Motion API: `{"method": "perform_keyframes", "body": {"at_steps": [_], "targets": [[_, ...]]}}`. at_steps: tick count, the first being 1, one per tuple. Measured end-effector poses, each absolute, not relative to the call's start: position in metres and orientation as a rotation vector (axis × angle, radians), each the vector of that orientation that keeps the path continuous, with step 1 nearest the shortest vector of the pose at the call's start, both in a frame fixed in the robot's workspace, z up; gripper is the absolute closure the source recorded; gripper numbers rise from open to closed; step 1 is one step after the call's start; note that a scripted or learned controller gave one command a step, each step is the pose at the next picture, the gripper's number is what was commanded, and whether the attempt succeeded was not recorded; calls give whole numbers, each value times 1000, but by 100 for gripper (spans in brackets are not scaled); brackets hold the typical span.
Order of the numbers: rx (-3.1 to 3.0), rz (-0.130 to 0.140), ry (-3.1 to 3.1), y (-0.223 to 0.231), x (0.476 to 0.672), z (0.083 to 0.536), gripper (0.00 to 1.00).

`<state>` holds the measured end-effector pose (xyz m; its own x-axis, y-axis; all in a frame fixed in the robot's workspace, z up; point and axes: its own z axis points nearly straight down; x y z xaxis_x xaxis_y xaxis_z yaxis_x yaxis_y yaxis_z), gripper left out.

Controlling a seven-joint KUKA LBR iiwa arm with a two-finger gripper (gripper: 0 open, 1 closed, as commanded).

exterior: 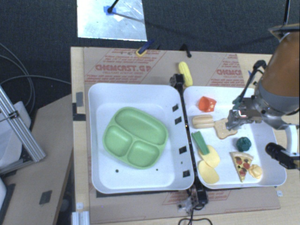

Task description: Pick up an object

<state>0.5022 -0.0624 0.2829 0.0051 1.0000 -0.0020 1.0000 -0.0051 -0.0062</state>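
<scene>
From above, the arm (281, 78) is cut off at the right edge, and its gripper (234, 121) sits low over the right bin (281, 175), just above a tan toy piece (224, 130); whether it is open or closed cannot be told (the wrist hides it). Nearby lie a bread roll (202, 121), an orange piece (206, 104), a dark green ball (243, 144) and a pizza slice (243, 164). The left bin (101, 102) holds a green divided plate (135, 137).

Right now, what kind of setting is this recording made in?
Probably a robotics lab bench for pick-up trials: two shallow white plastic bins side by side on a cardboard-covered bench, plastic toy food such as a pizza slice, and a grey robot arm reaching in.
</scene>
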Motion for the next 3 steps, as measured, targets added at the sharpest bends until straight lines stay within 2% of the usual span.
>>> {"method": "perform_keyframes", "body": {"at_steps": [1, 2, 3], "targets": [[-2217, 2, -2221, -37, 486, 234, 100], [-2216, -5, -2230, -17, 488, 249, 100], [-2212, -3, -2230, 28, 487, 241, 100]]}}
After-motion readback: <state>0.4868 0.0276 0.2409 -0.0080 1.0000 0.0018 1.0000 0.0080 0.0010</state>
